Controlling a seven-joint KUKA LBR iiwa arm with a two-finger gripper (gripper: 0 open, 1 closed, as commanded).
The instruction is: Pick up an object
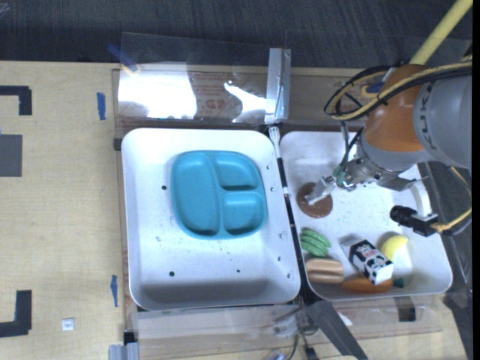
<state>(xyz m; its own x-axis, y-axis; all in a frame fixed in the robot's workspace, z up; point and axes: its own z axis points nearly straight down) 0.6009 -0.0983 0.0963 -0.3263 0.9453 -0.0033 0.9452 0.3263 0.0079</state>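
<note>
While the left bin (pixel 142 201) holds a blue tray (pixel 219 193), pincer (pixel 328 188) state unclear, over brown disc (pixel 315 201) in right bin (pixel 435 268).

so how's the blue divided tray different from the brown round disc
The blue divided plastic tray is far larger than the small brown round disc. The tray has three compartments; the disc looks plain. The tray lies in the left white bin, the disc in the right white bin, just below the claw. Both lie flat.

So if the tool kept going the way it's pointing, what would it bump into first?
Probably the brown round piece. The tool points down and left, right at it in the right bin, and may already be touching it; depth is hard to judge from above.
</note>
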